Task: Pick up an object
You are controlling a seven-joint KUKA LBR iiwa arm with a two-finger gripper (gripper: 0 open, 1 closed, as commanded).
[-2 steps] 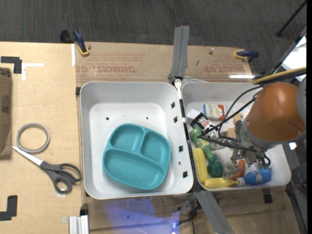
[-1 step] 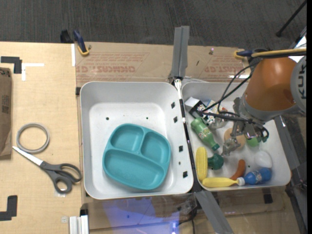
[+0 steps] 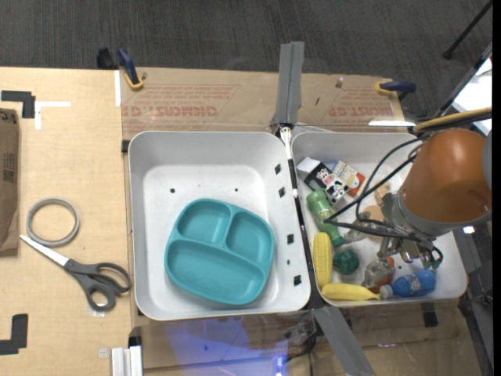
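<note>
**Orange-banded arm low over the toy bin**

White bins sit side by side on the bench. The left bin [image 3: 149, 210] holds a teal plate [image 3: 220, 251] with three parts. The plate lies flat near the middle of its bin.

The right bin [image 3: 450, 288] is full of toys. A yellow corn [image 3: 322, 260] lies against the wall next to the left bin. A green bottle [image 3: 322, 211] lies just behind the corn. A dark green ball [image 3: 345, 262] sits right beside the corn, on the side away from the plate. A banana [image 3: 350, 292] lies along the front wall, just in front of the corn and the ball. A blue toy [image 3: 413, 283] sits near the banana's far end. A black and white box [image 3: 332, 178] lies at the back of the bin, behind the bottle.

The arm [image 3: 446, 178] hangs over the right bin, with black cables looping off it toward the bottle. The gripper [image 3: 399, 255] points down between the ball and the blue toy. I cannot tell how it is set, or if it has hold of a toy.

Scissors [image 3: 82, 272] and a tape roll [image 3: 52, 221] lie on the bench, well away from the plate, past the left bin.
</note>
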